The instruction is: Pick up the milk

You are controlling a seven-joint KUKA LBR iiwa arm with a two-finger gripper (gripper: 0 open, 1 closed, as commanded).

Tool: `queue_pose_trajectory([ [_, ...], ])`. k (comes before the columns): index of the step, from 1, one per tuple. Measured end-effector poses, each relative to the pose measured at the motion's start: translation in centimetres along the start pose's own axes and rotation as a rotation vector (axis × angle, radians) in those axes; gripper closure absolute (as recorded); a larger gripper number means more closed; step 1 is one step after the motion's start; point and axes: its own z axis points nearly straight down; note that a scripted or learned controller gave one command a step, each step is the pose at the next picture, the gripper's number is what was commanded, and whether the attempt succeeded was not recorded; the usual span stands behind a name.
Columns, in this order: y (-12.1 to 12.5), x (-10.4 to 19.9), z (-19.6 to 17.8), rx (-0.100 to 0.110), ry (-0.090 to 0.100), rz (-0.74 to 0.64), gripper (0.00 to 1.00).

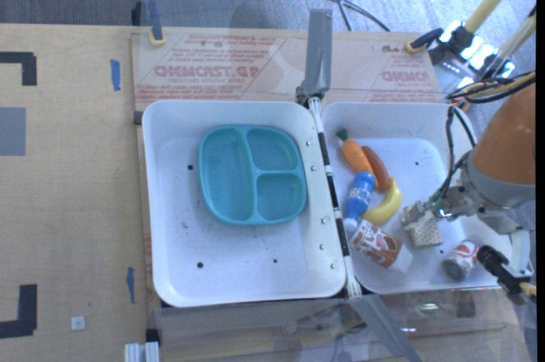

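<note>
Milk carton (376, 243), brown and white, lies tipped on its side near the front of the right bin (430, 149). Going left to right: the left bin (170, 207) holds a teal divided plate (253, 174); then carrot (353, 154), blue bottle (358, 196), banana (387, 203), a small can (460, 258). The gripper (423, 226) hangs just right of the carton; whether its fingers are released or clenched I cannot tell.
</note>
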Motion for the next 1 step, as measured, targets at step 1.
queue_pose_trajectory([
  [1, 1.69, 2.79, -7.19, 0.004, 0.0, 0.021, 1.0],
])
